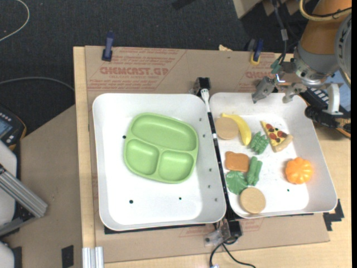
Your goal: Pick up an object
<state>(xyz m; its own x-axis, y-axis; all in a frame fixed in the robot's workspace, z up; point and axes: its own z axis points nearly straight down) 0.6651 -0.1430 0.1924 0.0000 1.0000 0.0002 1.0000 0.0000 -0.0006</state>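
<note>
The right bin (318, 149) holds several toy foods: a yellow banana (241, 127), a tan round biscuit (226, 129), a pizza slice (277, 136), a small green broccoli piece (258, 143), an orange pumpkin (298, 170), a brown toast piece (237, 161), a green pickle (254, 170), a green leafy piece (235, 181) and a second tan disc (252, 200). My gripper (274, 94) hangs over that bin's far edge, above and behind the pizza slice. It is open, its two fingers spread apart with nothing between them.
The left bin (111, 194) carries a green divided plate (160, 148). A black clamp (203, 86) sits where the two bins meet at the back. Blue clips (107, 47) hold the cardboard base. Cables and the arm's body crowd the upper right.
</note>
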